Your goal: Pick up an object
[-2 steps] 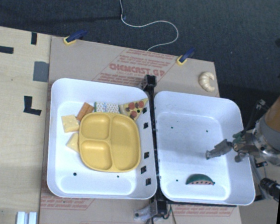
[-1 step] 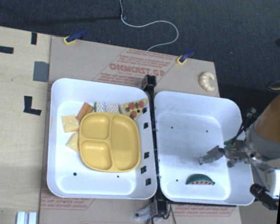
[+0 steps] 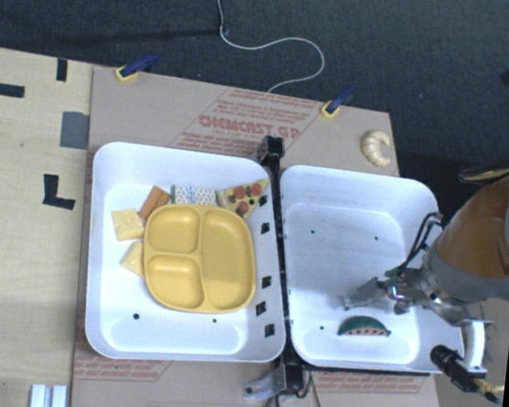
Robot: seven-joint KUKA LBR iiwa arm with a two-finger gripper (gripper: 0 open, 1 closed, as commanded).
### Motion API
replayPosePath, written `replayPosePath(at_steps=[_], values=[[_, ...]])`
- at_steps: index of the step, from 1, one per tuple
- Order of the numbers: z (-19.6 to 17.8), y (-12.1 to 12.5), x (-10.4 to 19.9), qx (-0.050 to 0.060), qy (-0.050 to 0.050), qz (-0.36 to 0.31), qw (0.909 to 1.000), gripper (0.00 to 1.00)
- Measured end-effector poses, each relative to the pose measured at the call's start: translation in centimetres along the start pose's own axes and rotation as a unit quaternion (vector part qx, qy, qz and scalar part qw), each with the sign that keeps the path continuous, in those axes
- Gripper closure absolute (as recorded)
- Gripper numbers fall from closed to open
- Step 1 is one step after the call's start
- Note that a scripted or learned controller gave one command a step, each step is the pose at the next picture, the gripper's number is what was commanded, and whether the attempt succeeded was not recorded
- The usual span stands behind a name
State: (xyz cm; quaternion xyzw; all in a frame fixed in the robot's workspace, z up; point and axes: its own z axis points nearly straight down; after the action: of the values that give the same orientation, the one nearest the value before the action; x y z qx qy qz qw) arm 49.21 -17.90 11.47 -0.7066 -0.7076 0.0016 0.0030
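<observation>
Seen from above at a slant: a light wooden worktop (image 3: 14,214) carrying a brown cardboard sheet (image 3: 246,123) printed in red, and on that sheet two shallow white plastic bins side by side.

Left bin (image 3: 98,317): a yellow plastic plate with three compartments (image 3: 200,258) near its centre. Tucked along the plate's far rim, a row of small toy food pieces: an orange-brown cracker-like slab (image 3: 154,200), a pale patterned piece (image 3: 196,195), and a pizza-like slice with red dots (image 3: 246,195) toward the bin's far right corner. At the plate's left rim, two pale yellow cheese-like squares (image 3: 127,225), one touching the plate.

Right bin (image 3: 349,187): a small toy watermelon slice, green rind and red flesh (image 3: 364,329), lying flat near the bin's near edge, right of its middle. Just beyond it, the grey metal end effector (image 3: 367,295) reaching in from the right, low over the bin floor, its tip pointing left and lying close above the slice but apart from it. Cannot tell whether spread or pressed together; nothing visibly pinched. Behind it, the arm's orange band (image 3: 476,239) looming over the bin's right rim.

Off the bins: a beige croissant-shaped toy (image 3: 378,149) on the cardboard's far right corner, two blue-and-yellow clamps (image 3: 135,66) along the cardboard's far edge, and a thin white cable (image 3: 273,48) looping over the dark carpet beyond.
</observation>
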Motion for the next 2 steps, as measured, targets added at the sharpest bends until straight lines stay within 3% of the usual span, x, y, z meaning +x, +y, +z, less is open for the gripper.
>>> replayPosePath(at_steps=[1,2], values=[[3.2,0.0,0.1,-0.002,-0.001,0.0,1.0,0.0],[2.0,0.1,0.0,-0.003,-0.002,0.0,1.0,1.0]])
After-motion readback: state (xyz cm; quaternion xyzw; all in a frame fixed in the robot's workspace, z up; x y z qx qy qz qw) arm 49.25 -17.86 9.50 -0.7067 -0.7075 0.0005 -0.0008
